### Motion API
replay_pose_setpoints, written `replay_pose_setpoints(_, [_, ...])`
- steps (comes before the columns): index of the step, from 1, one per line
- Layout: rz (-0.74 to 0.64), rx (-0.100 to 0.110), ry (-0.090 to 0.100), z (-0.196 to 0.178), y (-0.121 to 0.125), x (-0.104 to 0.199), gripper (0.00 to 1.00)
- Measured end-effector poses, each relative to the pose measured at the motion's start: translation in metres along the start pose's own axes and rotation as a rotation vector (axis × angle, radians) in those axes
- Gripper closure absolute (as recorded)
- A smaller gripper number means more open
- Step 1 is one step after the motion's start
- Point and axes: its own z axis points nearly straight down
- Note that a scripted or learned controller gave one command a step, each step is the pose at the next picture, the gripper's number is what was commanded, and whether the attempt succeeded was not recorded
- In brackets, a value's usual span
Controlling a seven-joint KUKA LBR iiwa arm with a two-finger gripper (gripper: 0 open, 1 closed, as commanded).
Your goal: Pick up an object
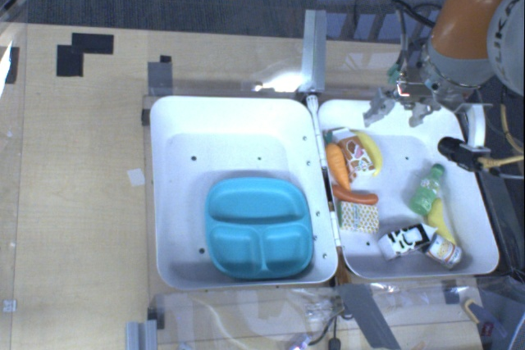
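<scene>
Your gripper [397, 107] hangs spread wide, grasping nothing, over the right bin [472, 258] at 12 o'clock; the banana [371, 150] lies nearest, toward 7 o'clock.

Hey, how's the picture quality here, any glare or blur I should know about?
Camera view: a bright glare patch washes out the bench just behind the left bin; the blue tray casts a soft shadow on the bin floor; the gripper looks slightly smeared; small items like the green bottle are soft, labels unreadable.
</scene>
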Motion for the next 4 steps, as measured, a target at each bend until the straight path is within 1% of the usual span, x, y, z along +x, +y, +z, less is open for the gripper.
replay_pose_setpoints(1, [-0.248,-0.032,-0.007,0.103,0.026,-0.019,0.0])
replay_pose_setpoints(2, [-0.56,-0.003,-0.001,0.085,-0.024,-0.023,0.0])
replay_pose_setpoints(3, [-0.576,-0.033,-0.013,0.107,0.003,-0.026,0.0])
replay_pose_setpoints(4, [-0.564,-0.037,-0.005,0.116,0.012,-0.036,0.0])
